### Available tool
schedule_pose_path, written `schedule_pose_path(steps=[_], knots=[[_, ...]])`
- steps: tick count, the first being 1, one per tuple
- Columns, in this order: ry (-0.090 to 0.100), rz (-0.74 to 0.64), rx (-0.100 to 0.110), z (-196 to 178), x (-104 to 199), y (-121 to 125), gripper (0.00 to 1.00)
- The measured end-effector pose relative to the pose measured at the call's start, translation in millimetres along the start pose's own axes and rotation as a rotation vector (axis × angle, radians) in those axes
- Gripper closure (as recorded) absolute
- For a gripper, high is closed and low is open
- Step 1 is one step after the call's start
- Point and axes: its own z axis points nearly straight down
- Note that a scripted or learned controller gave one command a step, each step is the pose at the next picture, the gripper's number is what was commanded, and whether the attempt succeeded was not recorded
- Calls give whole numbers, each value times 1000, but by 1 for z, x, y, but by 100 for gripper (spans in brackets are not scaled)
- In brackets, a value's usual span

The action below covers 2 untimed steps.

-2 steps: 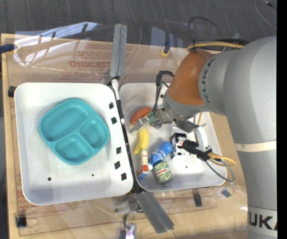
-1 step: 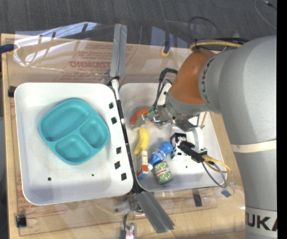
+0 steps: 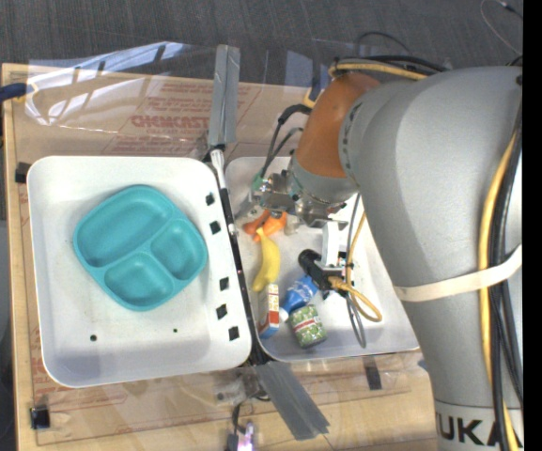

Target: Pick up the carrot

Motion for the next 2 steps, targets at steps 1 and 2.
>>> schedule_pose_path(steps=[1,2], knots=[[11,-10,10,-9,7,-1,100],[14,-231,5,-99,-30,48,100]])
